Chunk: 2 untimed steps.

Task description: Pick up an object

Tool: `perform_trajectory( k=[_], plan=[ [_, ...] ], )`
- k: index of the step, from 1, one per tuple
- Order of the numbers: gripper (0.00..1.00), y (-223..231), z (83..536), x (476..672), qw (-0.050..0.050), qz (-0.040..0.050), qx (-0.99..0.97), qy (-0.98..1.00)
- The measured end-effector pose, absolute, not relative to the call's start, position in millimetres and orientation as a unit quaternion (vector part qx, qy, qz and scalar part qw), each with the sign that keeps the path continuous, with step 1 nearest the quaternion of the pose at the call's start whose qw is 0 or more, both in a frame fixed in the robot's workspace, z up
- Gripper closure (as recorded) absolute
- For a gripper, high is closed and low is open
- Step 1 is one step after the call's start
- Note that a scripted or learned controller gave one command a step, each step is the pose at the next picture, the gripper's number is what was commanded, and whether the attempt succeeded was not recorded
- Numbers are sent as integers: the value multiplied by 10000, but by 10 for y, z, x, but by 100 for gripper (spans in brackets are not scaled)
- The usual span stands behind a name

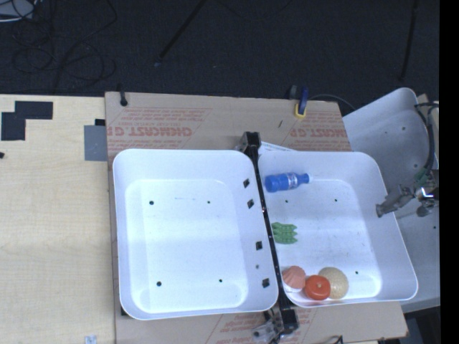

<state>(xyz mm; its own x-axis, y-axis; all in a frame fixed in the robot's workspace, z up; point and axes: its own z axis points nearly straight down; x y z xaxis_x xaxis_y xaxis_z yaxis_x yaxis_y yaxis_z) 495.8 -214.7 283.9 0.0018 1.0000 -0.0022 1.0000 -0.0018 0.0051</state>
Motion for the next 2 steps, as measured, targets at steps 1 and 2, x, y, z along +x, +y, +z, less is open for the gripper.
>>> perform_trajectory(
  k=[1, 2],
  plan=[
    [0, -2144, 3142, 4752, 9, 2, 7084, 7059],
    [0, -2135, 2754, 5272, -9, -8, 7065, 7078]
  ],
)
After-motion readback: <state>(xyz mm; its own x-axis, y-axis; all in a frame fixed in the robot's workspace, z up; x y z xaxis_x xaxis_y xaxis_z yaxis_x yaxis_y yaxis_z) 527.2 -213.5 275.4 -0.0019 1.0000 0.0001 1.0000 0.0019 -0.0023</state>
